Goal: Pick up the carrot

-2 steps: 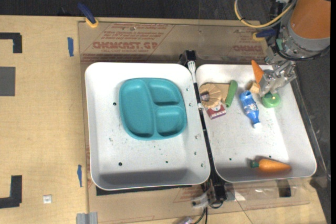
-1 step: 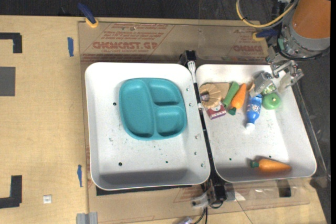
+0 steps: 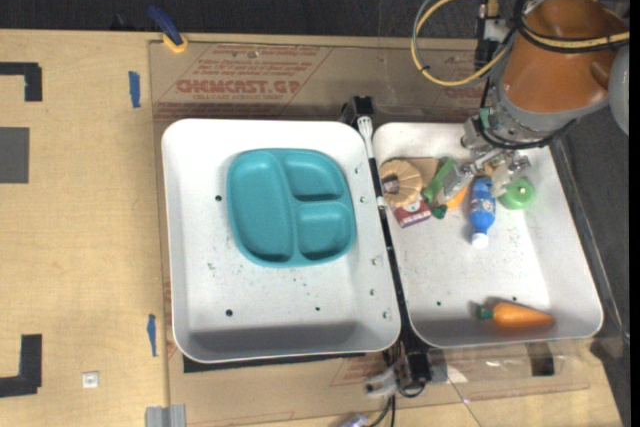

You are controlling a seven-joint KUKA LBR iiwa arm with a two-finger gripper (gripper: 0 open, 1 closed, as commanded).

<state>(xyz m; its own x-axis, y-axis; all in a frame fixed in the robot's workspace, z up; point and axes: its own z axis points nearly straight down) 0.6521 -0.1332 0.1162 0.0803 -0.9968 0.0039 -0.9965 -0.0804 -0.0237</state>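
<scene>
Currently in approach step: two-finger gripper (image 3: 492, 158) hangs over the clutter at the right white bin's (image 3: 570, 245) far end, near a blue-and-white bottle (image 3: 481, 208); finger state cannot be told. Orange tapered carrot (image 3: 517, 316) lies alone at the near wall, well apart. Next move probably calls for travel toward it.

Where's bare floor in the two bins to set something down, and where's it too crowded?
Right bin: bare floor between the blue bottle and the carrot at the near wall. Its far end is crowded, with a toy cluster and green piece under the gripper. Left bin: bare margins around the teal tray, widest on the near side.
</scene>
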